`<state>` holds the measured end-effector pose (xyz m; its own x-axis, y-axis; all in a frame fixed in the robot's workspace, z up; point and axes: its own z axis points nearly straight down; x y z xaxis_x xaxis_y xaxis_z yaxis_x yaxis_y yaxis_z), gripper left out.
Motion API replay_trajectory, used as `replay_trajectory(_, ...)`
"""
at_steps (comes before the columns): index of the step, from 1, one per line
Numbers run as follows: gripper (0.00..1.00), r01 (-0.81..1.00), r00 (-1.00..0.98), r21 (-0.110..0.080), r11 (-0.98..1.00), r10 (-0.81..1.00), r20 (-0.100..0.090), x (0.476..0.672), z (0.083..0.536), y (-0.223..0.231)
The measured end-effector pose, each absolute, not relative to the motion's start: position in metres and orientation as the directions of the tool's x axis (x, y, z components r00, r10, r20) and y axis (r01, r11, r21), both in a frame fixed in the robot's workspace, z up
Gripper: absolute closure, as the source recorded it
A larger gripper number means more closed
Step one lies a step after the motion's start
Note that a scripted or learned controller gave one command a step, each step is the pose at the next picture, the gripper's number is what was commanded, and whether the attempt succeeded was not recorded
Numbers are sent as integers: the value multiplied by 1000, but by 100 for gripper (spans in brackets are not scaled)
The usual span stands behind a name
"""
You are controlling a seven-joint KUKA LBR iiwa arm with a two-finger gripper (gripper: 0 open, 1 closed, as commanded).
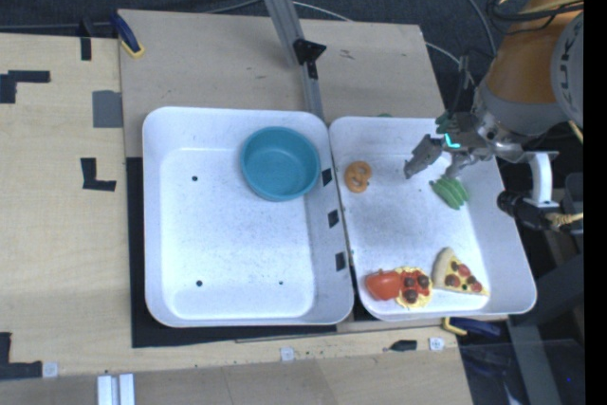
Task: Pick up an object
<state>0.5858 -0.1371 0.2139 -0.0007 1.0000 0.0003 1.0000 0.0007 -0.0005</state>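
your gripper hangs over the upper part of the right bin, reaching in from the right on the grey arm with its orange band. you can see its two dark fingers spread apart, with nothing between them, so the pincer is open and empty. just below and to the right of the fingers lies a green item on the bin floor, close to the gripper but not held. to the left of the gripper, near the bin's left wall, sits a small orange pretzel. along the near edge of the same bin you have a red toy touching a round pizza, and beside them a pizza slice. the left bin holds a blue bowl upright in its upper right corner. a grey pole slants down to the seam between the bins.
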Motion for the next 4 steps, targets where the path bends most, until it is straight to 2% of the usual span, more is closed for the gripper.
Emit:
replay_trajectory(1,0,1000,-1,-1,1,1000,0,586,214,-137)
replay_trajectory(3,0,1000,-1,-5,1,1000,1,587,116,-119)
replay_trajectory(4,0,1000,-1,0,1,1000,-1,587,89,-119)
